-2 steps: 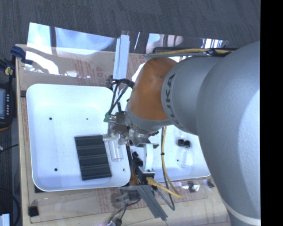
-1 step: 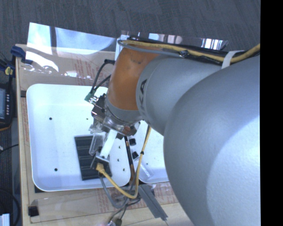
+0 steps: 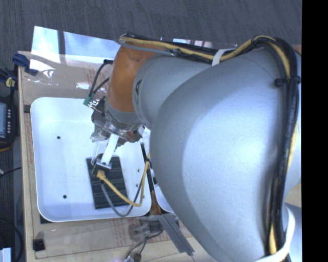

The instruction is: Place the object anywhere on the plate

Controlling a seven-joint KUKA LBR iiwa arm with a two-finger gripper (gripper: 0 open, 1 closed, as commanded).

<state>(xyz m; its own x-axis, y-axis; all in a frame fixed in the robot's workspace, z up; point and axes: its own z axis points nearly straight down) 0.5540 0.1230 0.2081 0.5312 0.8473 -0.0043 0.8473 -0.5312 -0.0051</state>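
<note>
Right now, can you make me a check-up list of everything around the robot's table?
Surface: left bin, white; right bin's rim peeks out under the arm.
Job's things: nothing seen.
Clutter: two small dark dots on the left bin's floor.
Grippers: claw hangs over the left bin.
Cables: yellow cable and black cable run along the arm.
Surroundings: wooden bench, grey carpet.

Fixed above the bench [image 3: 77, 238], looking down at a slant on the left bin [image 3: 56, 153] and the right bin [image 3: 161, 202] beside it. Very near the grey arm [image 3: 220, 153] entering from the right, most of the right bin lost behind it.
</note>
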